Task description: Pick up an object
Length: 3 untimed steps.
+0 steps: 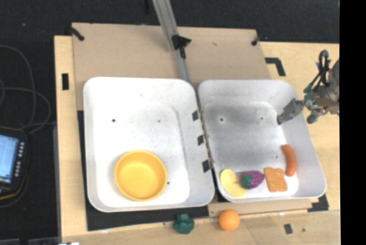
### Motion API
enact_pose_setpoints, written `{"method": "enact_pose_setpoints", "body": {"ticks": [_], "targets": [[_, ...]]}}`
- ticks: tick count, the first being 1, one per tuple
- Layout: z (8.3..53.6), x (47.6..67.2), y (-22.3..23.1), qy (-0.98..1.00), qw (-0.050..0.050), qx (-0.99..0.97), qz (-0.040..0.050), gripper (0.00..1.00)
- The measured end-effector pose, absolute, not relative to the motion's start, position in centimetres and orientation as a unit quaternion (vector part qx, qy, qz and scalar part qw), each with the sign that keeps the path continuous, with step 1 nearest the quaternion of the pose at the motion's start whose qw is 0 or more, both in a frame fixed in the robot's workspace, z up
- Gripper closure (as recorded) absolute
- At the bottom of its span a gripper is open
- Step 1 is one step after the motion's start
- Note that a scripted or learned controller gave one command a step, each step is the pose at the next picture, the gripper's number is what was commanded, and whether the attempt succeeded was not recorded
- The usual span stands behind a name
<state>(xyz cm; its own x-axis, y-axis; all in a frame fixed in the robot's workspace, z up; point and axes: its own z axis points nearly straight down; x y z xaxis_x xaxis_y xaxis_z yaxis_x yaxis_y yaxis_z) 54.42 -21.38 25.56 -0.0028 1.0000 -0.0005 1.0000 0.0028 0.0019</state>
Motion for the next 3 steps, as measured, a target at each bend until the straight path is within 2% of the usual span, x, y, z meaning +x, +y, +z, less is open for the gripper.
{"method": "enact_pose_setpoints", "body": {"ticks": [1, 2, 3], "targets": [[25.6, 54.4, -21.4, 0.708, 0.001, 0.706, 0.0005, 0.00], [20.0, 55.1, -20.9, 0.708, 0.000, 0.706, -0.0006, 0.00], [15.7, 54.9, -20.5, 0.707, -0.001, 0.707, -0.0013, 0.00]]}}
